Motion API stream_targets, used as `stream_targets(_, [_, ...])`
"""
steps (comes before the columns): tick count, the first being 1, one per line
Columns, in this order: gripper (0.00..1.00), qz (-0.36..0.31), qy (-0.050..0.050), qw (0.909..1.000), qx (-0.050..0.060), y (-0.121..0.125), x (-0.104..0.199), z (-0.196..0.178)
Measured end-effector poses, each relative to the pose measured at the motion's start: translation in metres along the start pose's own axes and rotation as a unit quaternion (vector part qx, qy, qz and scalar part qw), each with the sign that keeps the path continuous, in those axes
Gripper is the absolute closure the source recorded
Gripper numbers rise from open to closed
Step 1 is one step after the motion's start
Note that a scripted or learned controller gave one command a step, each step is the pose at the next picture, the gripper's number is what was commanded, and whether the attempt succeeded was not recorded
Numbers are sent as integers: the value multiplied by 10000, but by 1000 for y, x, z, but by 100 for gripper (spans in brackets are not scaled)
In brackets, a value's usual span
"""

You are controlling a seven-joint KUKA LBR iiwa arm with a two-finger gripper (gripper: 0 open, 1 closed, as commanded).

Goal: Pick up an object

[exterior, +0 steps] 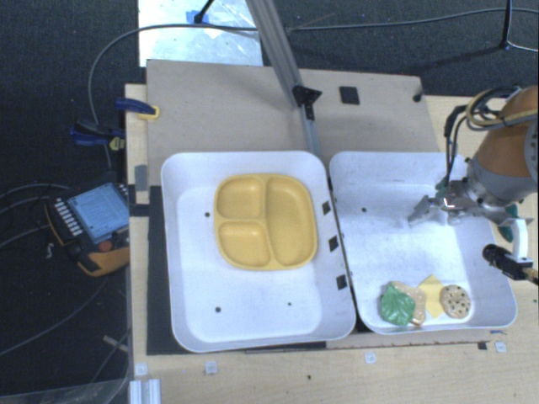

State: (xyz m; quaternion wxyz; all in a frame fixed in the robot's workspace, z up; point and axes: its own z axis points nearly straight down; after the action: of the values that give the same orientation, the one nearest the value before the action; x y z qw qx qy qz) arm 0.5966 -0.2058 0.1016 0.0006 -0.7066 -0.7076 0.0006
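Gripper hangs over the upper part of the right bin, nothing between its fingers; whether they stand wide or narrow cannot be told. Well below it, in that bin's lower corner, lie a green leaf-shaped piece, a yellow wedge and a round speckled cookie, touching in a row running left to right. The left bin holds a yellow divided plate. No writing is legible

No text, label, brand or number can be read anywhere; the handheld pendant left of the bench has a blue screen and rows of keys, but all too small to read
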Motion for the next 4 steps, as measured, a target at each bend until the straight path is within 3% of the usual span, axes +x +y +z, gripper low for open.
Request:
stream_targets(1, [100,-5,-9,10000,-35,2,0,-14])
stream_targets(4, [100,-23,-11,10000,-49,5,8,-163])
